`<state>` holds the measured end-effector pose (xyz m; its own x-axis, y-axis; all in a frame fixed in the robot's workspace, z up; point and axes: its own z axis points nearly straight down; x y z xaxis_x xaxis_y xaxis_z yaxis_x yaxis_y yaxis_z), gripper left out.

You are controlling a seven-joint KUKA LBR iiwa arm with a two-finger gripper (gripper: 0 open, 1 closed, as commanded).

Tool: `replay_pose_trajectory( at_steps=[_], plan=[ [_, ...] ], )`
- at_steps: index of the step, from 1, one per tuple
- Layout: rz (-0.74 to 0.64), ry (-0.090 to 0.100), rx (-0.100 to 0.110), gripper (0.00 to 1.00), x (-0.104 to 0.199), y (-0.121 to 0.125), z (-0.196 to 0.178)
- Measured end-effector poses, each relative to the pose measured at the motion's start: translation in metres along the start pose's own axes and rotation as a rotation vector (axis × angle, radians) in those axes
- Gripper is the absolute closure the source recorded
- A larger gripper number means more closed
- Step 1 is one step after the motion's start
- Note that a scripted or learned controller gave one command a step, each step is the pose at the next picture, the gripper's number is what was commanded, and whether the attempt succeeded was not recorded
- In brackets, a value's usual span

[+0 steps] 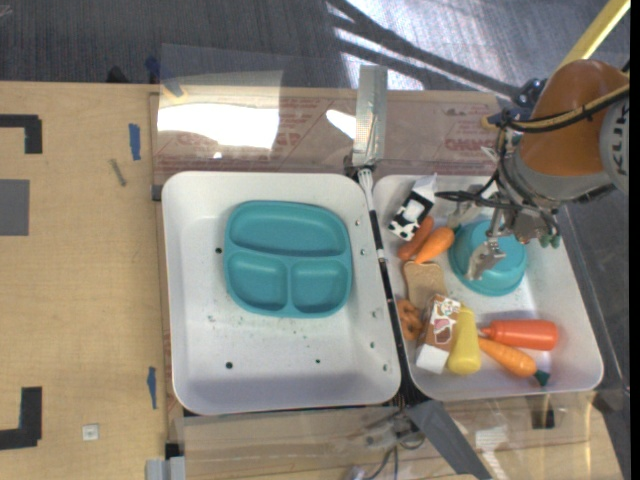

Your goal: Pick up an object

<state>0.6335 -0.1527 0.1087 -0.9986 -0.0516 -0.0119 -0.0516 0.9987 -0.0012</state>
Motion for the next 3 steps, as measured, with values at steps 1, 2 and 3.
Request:
replay_pose_trajectory(
  at_steps=[1,2,3],
  plan=[
    [0.049,-0.033,0.008,0.00,0.061,0.020,0.006],
    [0.108,-0.042,0.010,0.00,0.078,0.052,0.005],
    [0.194,-0.042,0.008,0.00,0.083,0.059,0.005]
  ],
)
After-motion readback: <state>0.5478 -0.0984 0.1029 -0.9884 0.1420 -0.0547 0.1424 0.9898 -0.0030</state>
